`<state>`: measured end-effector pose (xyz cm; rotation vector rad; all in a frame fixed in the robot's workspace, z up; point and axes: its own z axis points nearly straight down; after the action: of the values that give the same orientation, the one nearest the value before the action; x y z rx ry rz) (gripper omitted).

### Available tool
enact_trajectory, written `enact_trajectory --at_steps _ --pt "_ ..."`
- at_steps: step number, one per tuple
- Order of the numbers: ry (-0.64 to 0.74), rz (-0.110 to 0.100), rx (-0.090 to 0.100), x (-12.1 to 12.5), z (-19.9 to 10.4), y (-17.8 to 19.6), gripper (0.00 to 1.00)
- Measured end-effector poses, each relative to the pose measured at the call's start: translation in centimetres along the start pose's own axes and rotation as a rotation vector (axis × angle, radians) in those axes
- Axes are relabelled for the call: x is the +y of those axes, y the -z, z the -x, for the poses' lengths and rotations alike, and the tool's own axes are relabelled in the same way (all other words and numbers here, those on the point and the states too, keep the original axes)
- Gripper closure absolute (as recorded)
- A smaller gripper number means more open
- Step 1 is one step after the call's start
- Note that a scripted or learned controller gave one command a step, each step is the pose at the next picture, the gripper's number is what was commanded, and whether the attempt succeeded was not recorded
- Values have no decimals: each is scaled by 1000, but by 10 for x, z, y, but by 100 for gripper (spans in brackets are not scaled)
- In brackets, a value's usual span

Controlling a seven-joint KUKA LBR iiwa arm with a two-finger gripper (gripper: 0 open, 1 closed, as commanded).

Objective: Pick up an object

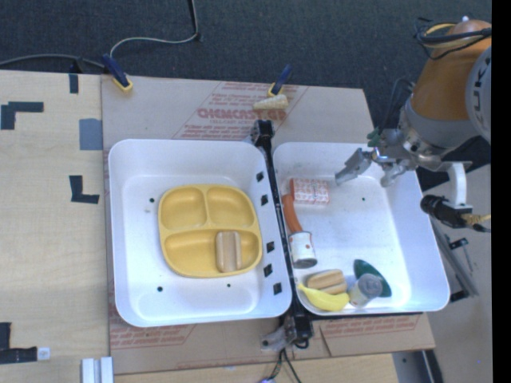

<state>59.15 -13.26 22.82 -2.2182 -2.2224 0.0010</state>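
Note:
My gripper (372, 171) hangs over the far part of the right bin (415, 238), open, with nothing between its fingers. A red-and-white packet (310, 191) lies just to its left on the bin floor. Below the packet are an orange stick (291, 212) and a small white can (303, 250) along the bin's left wall. In the near corner sit a bun (326, 279), a yellow banana (322, 298), a grey cup (363, 290) and a dark green piece (374, 273).
The left bin (132, 214) holds a yellow divided plate (192, 218) with a tan bun-like piece (228, 250) in its near compartment. A black clip divider (267, 182) joins the bins. The arm's orange band (451, 70) rises at the right.

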Motion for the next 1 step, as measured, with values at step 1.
enact_trajectory --at_steps 1 --pt "-2 2 0 -58 7 -142 0"
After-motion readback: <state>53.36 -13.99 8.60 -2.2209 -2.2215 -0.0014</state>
